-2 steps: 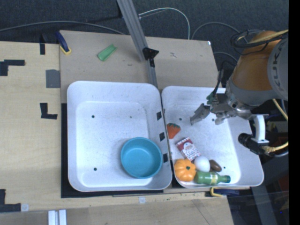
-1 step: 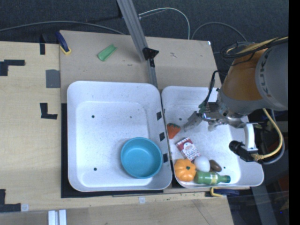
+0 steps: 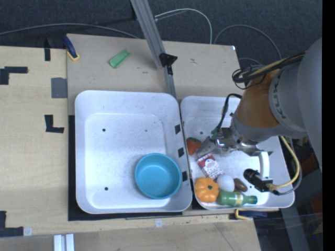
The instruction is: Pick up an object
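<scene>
The right bin [image 3: 204, 111] holds several small items along its near side: an orange-red piece [image 3: 193, 146], a red and white packet [image 3: 210, 167], an orange pumpkin [image 3: 206, 190], a white egg [image 3: 226, 182], a small brown item [image 3: 240, 184] and a green bottle [image 3: 236, 198] lying flat. My gripper [image 3: 214, 143] reaches down from the right into this bin, just above the packet and right of the orange-red piece. Its tips are hidden among the items, and nothing is seen lifted.
The left bin [image 3: 115, 119] holds a blue bowl [image 3: 157, 175] in its near right corner. A grey pole [image 3: 152, 30] slants over the bench behind the bins. A green block [image 3: 119, 58] lies on the bench at the back. Cables loop near the arm's wrist.
</scene>
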Robot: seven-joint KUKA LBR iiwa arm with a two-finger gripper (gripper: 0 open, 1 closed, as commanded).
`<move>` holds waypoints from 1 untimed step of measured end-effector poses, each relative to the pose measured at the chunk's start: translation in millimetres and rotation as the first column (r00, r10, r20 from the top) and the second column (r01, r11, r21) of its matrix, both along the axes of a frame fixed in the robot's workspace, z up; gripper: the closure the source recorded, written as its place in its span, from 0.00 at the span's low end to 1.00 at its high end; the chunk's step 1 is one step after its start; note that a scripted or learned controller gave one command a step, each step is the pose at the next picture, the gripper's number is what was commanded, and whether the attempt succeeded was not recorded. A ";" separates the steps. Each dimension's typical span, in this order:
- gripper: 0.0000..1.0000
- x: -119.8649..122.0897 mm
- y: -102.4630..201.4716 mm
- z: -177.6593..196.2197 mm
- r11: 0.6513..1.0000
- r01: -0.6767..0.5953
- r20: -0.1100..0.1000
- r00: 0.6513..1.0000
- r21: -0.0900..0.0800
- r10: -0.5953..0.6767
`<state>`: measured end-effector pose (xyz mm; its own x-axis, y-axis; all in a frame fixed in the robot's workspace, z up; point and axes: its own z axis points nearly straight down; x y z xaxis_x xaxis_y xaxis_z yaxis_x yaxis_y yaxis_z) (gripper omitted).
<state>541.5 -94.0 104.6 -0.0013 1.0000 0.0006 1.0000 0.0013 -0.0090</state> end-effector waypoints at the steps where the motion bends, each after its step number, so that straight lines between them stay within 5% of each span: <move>1: 1.00 1.5 0.5 13.6 1.000 -0.001 0.004 1.000 0.001 0.001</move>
<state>543.0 -93.5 118.2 -0.0025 1.0000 0.0017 1.0000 0.0025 -0.0046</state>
